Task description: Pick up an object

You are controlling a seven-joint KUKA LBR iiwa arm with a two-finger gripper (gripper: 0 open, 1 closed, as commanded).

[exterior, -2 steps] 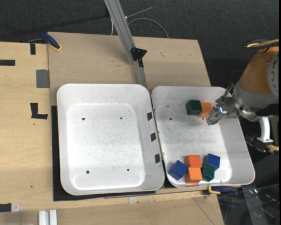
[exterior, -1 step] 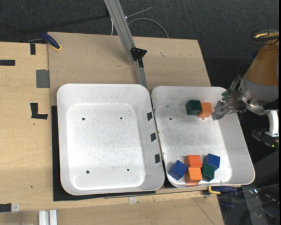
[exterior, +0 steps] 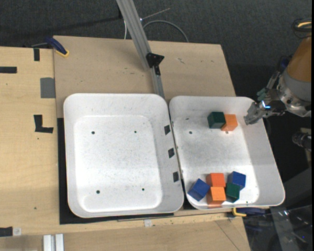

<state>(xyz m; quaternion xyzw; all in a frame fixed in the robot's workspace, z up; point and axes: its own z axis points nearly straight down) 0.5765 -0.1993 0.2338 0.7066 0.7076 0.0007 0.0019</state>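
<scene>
Seven blocks lie in the right bin [exterior: 261, 156]: a green block [exterior: 215, 120] touching an orange block [exterior: 230, 122], plus five clustered at its near edge. Approach step: claw [exterior: 253, 114], grip state indiscernible, hovers at the bin's far-right rim; next, centre above one block.

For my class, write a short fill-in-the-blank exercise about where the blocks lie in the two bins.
1. All the blocks lie in the ____ bin.
2. Beside the green block near the far wall sits an ____ block.
3. The cluster at the near edge holds ____ blocks.
4. The gripper hovers over that bin's ____ rim.

Missing words: right; orange; five; right
</scene>
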